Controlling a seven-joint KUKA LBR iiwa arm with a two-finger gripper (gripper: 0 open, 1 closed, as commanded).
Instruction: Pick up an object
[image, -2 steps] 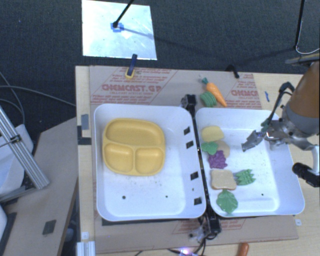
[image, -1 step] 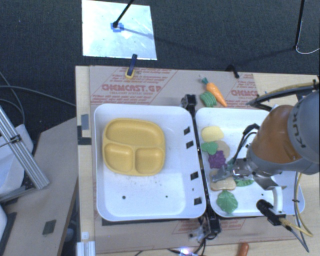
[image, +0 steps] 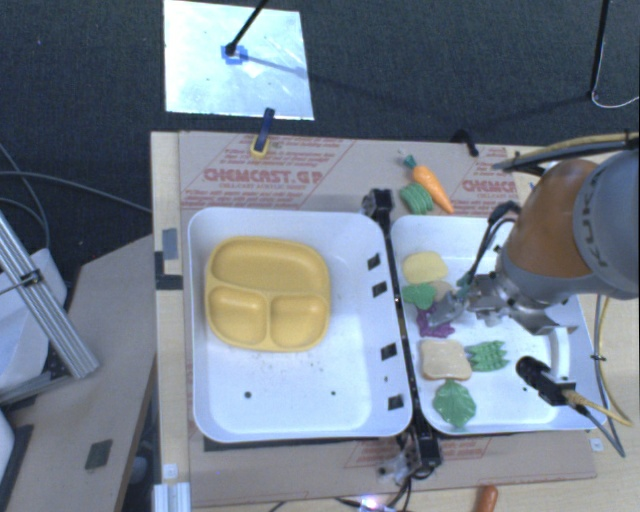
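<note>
Nearest you, in the right bin (image: 505, 405), a green leaf (image: 454, 403) lies by the front wall. Just beyond it is a bread slice (image: 445, 358), with a green frilly piece (image: 487, 354) beside it. They lie loose and flat, and I judge they are scattered so that each leaves some room for a grasp.

Next comes the purple piece (image: 433, 322), which looks like the likeliest thing to pick. The gripper (image: 456, 306) hangs low at its far edge. The arm (image: 555, 228) bends in from the right of your view, so the tool meets the bin from above. You cannot tell from here whether the gripper is apart or together, and you can see nothing held in it.

Just past the purple piece sit a green lump (image: 419, 295) and a yellow piece (image: 425, 266), touching each other.

In the left bin (image: 300, 405) a yellow divided plate (image: 268, 292) lies alone, probably as a place to set things down. Farther off, outside both bins on the cardboard (image: 300, 172), a toy carrot (image: 430, 184) lies, probably out of play.

Your count is two bins, one plate and one carrot. The right bin holds six pieces: three green, one purple, one yellow and one bread slice.
</note>
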